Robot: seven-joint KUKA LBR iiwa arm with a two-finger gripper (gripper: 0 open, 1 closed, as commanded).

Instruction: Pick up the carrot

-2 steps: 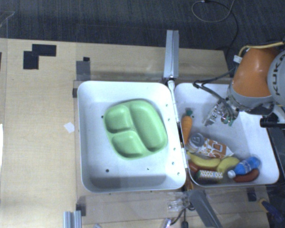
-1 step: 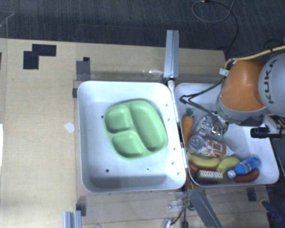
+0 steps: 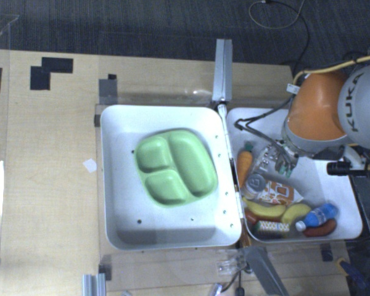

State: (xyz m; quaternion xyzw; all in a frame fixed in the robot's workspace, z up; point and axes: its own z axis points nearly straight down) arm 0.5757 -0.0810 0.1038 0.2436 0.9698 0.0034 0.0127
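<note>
We saw the carrot (image 3: 245, 163) lying in the right bin (image 3: 351, 227), hard against that bin's left wall, its orange body running roughly top to bottom in the view with a bit of green at the upper end. The gripper (image 3: 276, 160) hung just to the right of it, near but not touching as far as we could make out, at about the same height in the view. Its metal parts were tangled with glare and cable, so we could not tell how it was set, and nothing showed in its grasp. The arm (image 3: 324, 106) came in from the right, its orange band sitting above the bin's upper right part.

Below the gripper lay a small printed packet (image 3: 275, 193), orange and white, with a round grey cap-like piece (image 3: 255, 181) at its upper left corner. Along the bin's lower edge we noted a banana (image 3: 266, 211), a second yellow piece (image 3: 295, 213) beside it, a blue bottle (image 3: 317, 217) and a dark red sausage-shaped thing (image 3: 320, 229).

The left bin (image 3: 120, 227) held a green divided tray (image 3: 175, 166) with three compartments, set at a tilt near the middle, well apart from the carrot.
</note>
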